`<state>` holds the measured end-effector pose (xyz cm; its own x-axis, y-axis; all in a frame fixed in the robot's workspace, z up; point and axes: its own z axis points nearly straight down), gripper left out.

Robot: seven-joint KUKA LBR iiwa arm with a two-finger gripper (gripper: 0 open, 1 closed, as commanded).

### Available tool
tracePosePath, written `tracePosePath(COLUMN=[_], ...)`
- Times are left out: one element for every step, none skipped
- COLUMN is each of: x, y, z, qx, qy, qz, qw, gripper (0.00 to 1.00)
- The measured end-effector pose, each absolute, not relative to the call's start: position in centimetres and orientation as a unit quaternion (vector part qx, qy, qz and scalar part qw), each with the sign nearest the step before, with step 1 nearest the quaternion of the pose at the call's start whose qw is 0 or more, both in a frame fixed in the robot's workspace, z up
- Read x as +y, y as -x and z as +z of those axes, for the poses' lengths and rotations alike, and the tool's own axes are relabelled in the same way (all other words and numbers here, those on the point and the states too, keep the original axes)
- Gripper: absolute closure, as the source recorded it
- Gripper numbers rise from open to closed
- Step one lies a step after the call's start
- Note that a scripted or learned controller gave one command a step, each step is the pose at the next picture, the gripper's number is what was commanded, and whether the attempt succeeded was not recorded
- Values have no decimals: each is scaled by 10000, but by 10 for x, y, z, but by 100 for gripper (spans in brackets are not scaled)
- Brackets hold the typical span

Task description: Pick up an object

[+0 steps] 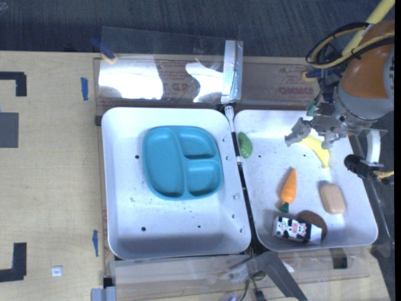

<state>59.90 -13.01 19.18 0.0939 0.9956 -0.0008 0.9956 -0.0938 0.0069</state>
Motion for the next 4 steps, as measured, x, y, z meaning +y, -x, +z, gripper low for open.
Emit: tracePosePath(x=[-112,-113,-32,-36], y=[-557,-559,-626,-603], z=[87,100,189,222], qx=[7179,7170,7394,6107], qy=[-6962,-6971,-6733,-7918], qz=[20,40,43,5], qw=[20,52,26,9], gripper=[0,100,100,100])
